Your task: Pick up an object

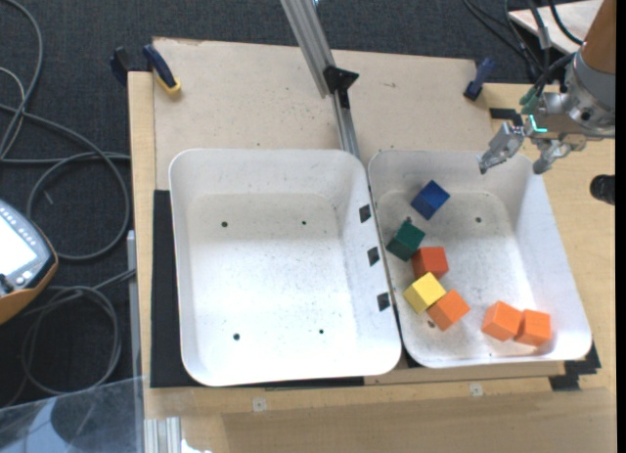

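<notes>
The jaws point(516, 155) stand spread apart with nothing between them, hanging over the far right rim of the right bin point(558, 246), below the grey wrist and the orange band of the arm point(599, 60). Taking the right bin as the landmark: a blue cube point(429, 199) lies in its far half, nearest the jaws but clearly apart from them. A dark green cube point(406, 241) sits toward the bin's left wall, just nearer the camera than the blue one. An orange-red cube point(430, 262) touches the green cube on its near side. A yellow cube point(424, 292) lies just below that, and an orange cube point(449, 309) presses against the yellow one. Two more orange cubes point(516, 324) rest side by side in the bin's near right corner. The left bin point(196, 187) adjoins the right bin's left wall. Both bins rest on the counter point(245, 89), where a blue clamp point(478, 79) grips its far edge beyond the right bin.
</notes>
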Robot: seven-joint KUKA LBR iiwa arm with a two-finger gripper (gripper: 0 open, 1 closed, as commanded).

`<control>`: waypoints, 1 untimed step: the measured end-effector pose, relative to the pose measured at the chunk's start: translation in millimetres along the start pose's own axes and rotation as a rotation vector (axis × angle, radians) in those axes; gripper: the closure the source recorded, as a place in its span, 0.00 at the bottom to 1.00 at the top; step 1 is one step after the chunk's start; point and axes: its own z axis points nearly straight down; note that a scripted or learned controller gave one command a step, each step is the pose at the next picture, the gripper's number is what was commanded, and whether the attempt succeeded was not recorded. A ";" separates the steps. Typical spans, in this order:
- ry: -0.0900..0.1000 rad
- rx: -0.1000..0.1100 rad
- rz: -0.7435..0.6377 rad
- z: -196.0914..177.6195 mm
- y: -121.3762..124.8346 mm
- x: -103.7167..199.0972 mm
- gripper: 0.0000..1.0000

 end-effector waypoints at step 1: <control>-0.001 -0.004 -0.001 -2.6 0.6 -0.1 0.00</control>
